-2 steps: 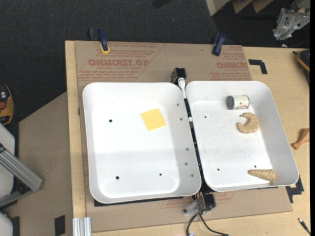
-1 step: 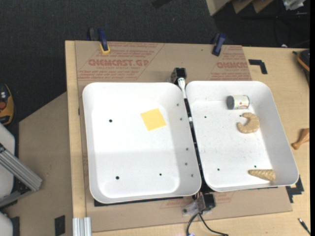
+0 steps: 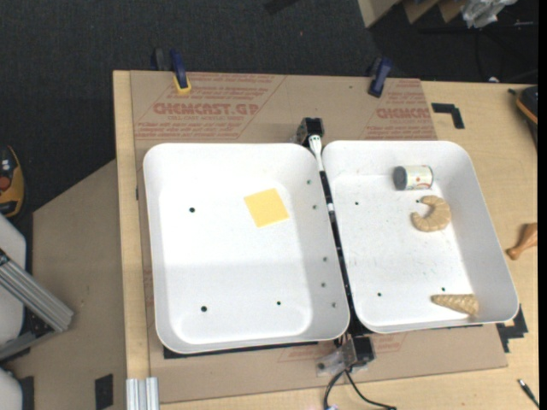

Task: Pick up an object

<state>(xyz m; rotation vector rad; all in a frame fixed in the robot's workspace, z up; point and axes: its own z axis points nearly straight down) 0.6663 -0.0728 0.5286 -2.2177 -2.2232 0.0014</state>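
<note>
Two shallow white bins are sitting side by side on a brown cardboard sheet point(image 3: 256, 101), which two blue clamps point(image 3: 179, 65) are pinning down along its far edge.

The white bin on the view's left point(image 3: 158, 229) is carrying a single flat yellow square piece point(image 3: 266, 207), which is lying a little beyond the bin's middle and toward the edge shared with the other bin, well apart from every wall.

The white bin on the view's right point(image 3: 489, 233) is carrying three things:
- A small white cylinder with a grey end point(image 3: 413, 177) is lying on its side near the far edge.
- A tan crescent-shaped piece, like a croissant, point(image 3: 432, 214) is resting just in front of the cylinder, apart from it.
- A tan cone-shaped piece point(image 3: 456, 303) is lying at the near corner on the view's right, close against the rim.

As for the gripper, I cannot tell whether it is released or clenched.

Judging by how things are lying, the pick is not yet being made: all four candidates are resting flat on the bin floors and nothing is being lifted. Everything is remaining to do, namely choosing one object, coming down over it, closing on it and raising it clear. The cylinder and the crescent are probably offering the best grip, while the thin yellow square and the rim-hugging cone are looking harder.
</note>
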